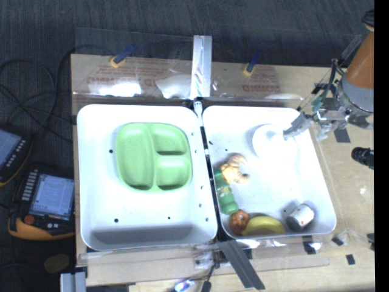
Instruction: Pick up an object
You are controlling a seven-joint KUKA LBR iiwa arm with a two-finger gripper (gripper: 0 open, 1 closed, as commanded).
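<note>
Target choice: white disc-like object in the far part of the right bin, lying flat with bare floor around it; nearest thing to the tool, so judged the likeliest pick.
Other candidates: small toy figure near the bin's middle-left; green bottle-like piece along the left wall; reddish fruit touching a banana at the near wall; grey-and-white can in the near right corner.
Tool: at the far right rim of the right bin, just beside the white object, tip low and slanted toward it; finger opening too small and blurred to judge, so cannot tell whether wide or narrow; nothing visibly between them.
Stage: approach, judged; no lift begun.
How to do it well: centre over the object before descending, not over its edge; close across its narrowest span; descend straight; lift slowly and check that it comes along.
Risk: flat, pale shape against a white floor, probably hard to get under; likely slip or an empty close; bin wall close by, so possible collision.
Left bin: green divided tray, well apart, no bearing on this step.
Worktop: bare beside the right bin.
</note>
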